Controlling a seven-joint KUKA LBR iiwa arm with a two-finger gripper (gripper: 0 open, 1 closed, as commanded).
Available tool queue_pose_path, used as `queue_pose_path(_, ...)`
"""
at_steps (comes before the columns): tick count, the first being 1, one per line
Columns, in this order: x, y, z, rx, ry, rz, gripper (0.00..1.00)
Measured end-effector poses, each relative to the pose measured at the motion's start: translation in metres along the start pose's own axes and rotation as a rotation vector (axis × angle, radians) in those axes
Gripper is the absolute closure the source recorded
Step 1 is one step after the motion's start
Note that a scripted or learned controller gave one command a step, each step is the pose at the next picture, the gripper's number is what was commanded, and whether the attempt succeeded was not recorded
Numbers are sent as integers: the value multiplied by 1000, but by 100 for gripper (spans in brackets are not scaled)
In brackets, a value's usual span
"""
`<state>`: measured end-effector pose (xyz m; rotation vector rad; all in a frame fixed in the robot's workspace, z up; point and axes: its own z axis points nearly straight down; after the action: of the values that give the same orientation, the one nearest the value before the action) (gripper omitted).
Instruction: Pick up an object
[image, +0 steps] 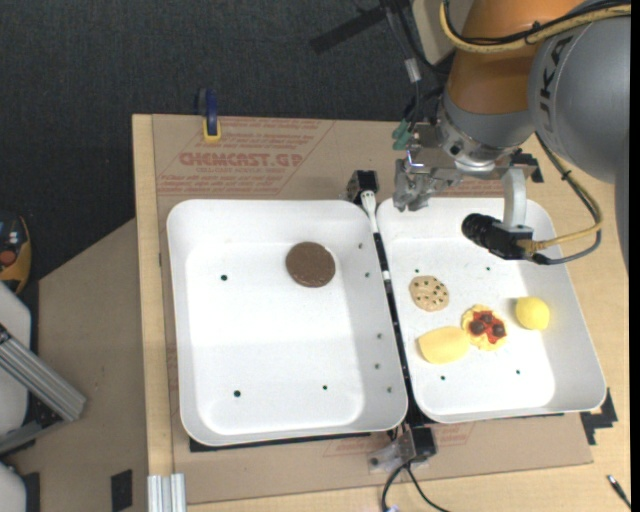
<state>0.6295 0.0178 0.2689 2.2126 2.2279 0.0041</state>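
Lying flat in the right bin (570, 395), a chocolate-chip cookie (429, 292) sits nearest the gripper (411, 199), which hangs above that bin's far-left corner, close to the divide between the bins. From the gripper the cookie lies toward the camera and slightly right, near but not under it; being round, it offers no long axis to line up with. The gripper carries nothing, and whether its fingers are spread or pressed together cannot be told from this slant. Beyond the cookie, a yellow wedge-shaped piece (443, 345) touches a small tart with red topping (485, 326), and a yellow ball (532, 313) rests just beside them, leaving the cookie apart with bare white floor around it. A black camera-like unit (495, 236) on the wrist hangs over the bin's far side. In the left bin (200, 400), a brown disc (311, 265) lies alone, well apart from the gripper. Both bins rest on a brown board (150, 180). Room for a straight descent looks ample, though a thin, flat cookie may prove hard to pinch.
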Motion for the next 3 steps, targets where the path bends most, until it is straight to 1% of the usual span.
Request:
queue_pose_path(1, -50, -10, 3, 5, -2, 11, 100)
queue_pose_path(2, -59, -21, -222, -20, -3, 6, 100)
queue_pose_path(3, -62, -26, -62, 19, 0, 9, 100)
